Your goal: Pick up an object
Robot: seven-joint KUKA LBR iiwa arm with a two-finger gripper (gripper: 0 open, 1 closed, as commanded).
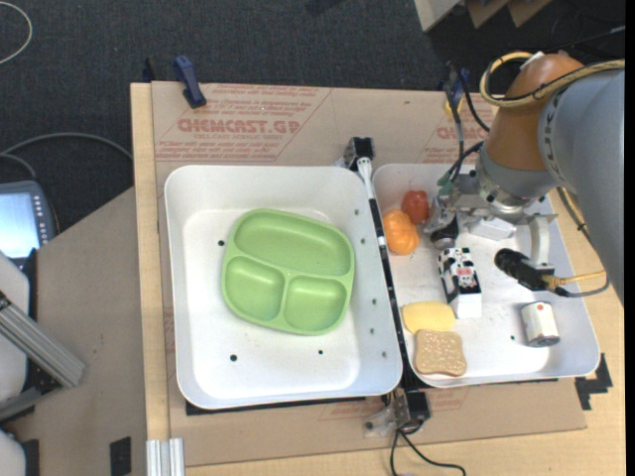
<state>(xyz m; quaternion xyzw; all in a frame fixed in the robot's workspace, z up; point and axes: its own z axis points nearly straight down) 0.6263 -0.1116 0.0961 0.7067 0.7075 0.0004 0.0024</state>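
Hovering low over the right shallow white bin, the end effector.
Its state cannot be told; a round orange fruit and small red fruit lie just beside it.

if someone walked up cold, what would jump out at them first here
Probably the green divided plate, lying alone in the left bin. Next, the grey arm with its orange band, reaching over the right bin, where an orange fruit, a slice of bread and other small items lie scattered.
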